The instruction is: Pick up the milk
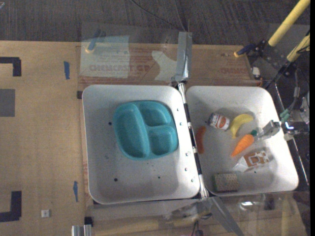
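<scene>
In right bin (275, 181), 1 milk carton (256, 159), 1 carrot (242, 144), 1 banana (240, 122)

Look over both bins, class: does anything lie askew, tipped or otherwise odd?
Mostly in the right bin: the milk carton lies flat on its side, not upright, and a small can is tipped over too. The teal plate in the left bin sits slightly turned. Nothing looks spilled or broken.

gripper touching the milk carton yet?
Apart. In the camera view the gripper sits near the right bin's right wall, by the carrot's green top, and bare white bin floor separates it from the milk carton lower down.
</scene>
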### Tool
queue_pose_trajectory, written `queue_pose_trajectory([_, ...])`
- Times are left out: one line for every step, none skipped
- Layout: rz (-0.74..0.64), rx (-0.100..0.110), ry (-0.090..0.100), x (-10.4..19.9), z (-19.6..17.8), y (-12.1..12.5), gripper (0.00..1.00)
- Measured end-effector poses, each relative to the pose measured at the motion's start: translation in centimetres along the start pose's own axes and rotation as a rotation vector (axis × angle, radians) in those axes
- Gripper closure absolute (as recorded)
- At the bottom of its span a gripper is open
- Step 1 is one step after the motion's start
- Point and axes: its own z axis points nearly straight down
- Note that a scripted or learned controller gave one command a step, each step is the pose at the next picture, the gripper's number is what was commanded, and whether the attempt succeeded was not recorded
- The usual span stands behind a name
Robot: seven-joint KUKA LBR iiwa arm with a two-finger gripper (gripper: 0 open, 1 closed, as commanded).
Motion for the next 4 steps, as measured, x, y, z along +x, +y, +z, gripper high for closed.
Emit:
queue_pose_trajectory([-0.04,-0.006,0.002,-1.0,9.9,-1.9,0.0])
queue_pose_trajectory([-0.094,-0.006,0.01,-0.8,11.9,-2.4,0.0])
queue_pose_trajectory([0.044,-0.003,0.0,-0.6,10.2,-2.9,0.0])
queue_pose_trajectory([-0.2,-0.007,-0.002,-0.1,12.0,-2.7,0.0])
